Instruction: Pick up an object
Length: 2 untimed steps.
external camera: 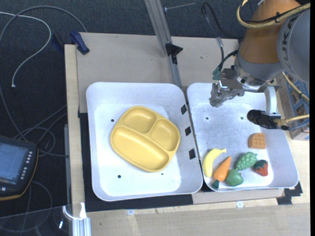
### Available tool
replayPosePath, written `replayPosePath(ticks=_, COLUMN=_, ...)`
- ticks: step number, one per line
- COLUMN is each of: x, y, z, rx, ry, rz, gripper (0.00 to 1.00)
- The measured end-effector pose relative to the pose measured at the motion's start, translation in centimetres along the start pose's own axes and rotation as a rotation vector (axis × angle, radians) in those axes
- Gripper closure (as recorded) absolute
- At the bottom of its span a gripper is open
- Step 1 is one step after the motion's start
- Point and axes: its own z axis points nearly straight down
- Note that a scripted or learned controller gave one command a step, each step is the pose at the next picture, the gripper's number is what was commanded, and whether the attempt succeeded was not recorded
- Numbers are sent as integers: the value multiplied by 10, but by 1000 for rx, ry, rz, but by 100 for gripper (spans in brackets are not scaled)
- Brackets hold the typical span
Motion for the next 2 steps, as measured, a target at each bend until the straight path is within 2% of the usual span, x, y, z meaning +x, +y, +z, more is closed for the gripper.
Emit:
replayPosePath(ticks=1, x=45, y=-14, z=6, rx=2, ry=-1, rz=2, gripper=100)
replayPosePath(ticks=2, x=105, y=-24, z=-5, rx=-3, ry=0, rz=0, gripper=100)
